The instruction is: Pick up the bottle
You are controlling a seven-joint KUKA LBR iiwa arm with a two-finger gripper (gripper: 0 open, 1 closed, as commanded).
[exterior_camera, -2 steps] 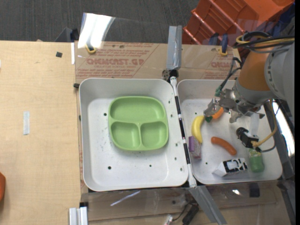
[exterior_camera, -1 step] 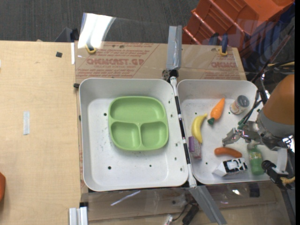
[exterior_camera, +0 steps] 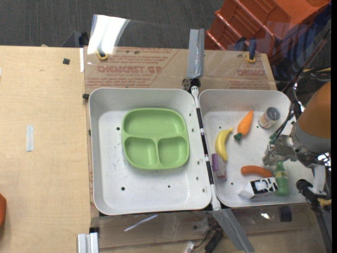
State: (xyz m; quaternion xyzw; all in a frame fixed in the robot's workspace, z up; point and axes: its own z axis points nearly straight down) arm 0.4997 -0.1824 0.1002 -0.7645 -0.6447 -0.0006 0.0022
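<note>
A green bottle (exterior_camera: 282, 182) lies in the right bin (exterior_camera: 231, 196) near its front right corner, next to a white and black carton (exterior_camera: 261, 186). My gripper (exterior_camera: 276, 157) hangs just above the bottle's top end, coming in from the right under the grey wrist and orange band. It hides part of the bottle's upper end. I cannot make out whether anything is gripped.
The right bin also holds a small capped jar (exterior_camera: 270, 116), a carrot (exterior_camera: 244, 124), a banana (exterior_camera: 222, 143), an orange-red sausage-shaped item (exterior_camera: 256, 169) and a purple packet (exterior_camera: 218, 165). A green divided plate (exterior_camera: 156, 138) lies in the left bin (exterior_camera: 105, 183).
</note>
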